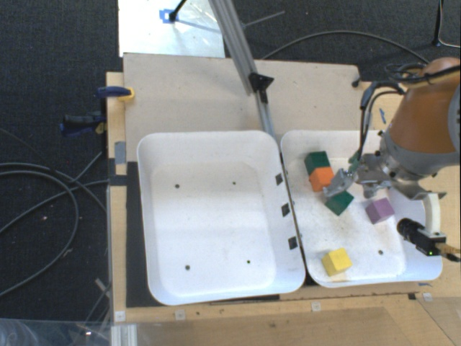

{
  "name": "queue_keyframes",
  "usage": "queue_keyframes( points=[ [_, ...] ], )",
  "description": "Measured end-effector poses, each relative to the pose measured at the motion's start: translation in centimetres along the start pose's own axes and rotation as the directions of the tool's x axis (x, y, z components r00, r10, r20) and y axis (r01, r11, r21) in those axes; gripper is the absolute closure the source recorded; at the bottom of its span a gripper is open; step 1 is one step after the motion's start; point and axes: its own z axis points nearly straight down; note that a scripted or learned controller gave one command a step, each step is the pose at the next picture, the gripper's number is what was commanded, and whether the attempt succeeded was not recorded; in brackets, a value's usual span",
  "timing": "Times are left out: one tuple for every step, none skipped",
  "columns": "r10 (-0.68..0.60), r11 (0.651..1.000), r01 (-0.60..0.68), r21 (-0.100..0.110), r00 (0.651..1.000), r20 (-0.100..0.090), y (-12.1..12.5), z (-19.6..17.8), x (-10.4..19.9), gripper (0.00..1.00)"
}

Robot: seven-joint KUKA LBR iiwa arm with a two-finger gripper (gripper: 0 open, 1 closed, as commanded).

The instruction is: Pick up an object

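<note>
Arm (425,117) in from right, grey w/ orange band, wrist over right bin (317,272). Jaws (340,186) low in that bin, metal-grey, tips by the orange block; can't tell if wide or narrow, and nothing seen clamped btwn them.

Objs rel. to jaws:
- orange block (320,178): small matte cube, just left of jaws, touching or nearly so.
- dark green block (315,161): cube shape, up-left of jaws, right against the orange one.
- teal-green block (339,203): tilted cube, directly below jaws, partly under them.
- purple block (379,210): matte cube, right & slightly below jaws, apart.
- yellow block (336,261): cube, well below jaws, near bin front wall.

Both bins shallow, smooth white plastic, rounded corners, speckled floor. Left bin (155,215) well left of jaws. Worktop (194,92) flat pale board, matte.
</note>
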Motion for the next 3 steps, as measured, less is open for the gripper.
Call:
queue_keyframes(
  points=[
    [-0.001,1.000,0.001,0.005,1.000,0.001,4.5,9.2,-1.1,0.00],
    [-0.004,1.000,0.004,-0.001,1.000,0.002,11.7,13.7,-2.0,0.00],
    [-0.001,1.000,0.001,-0.004,1.000,0.003,15.3,13.3,-6.0,0.00]
  ],
)
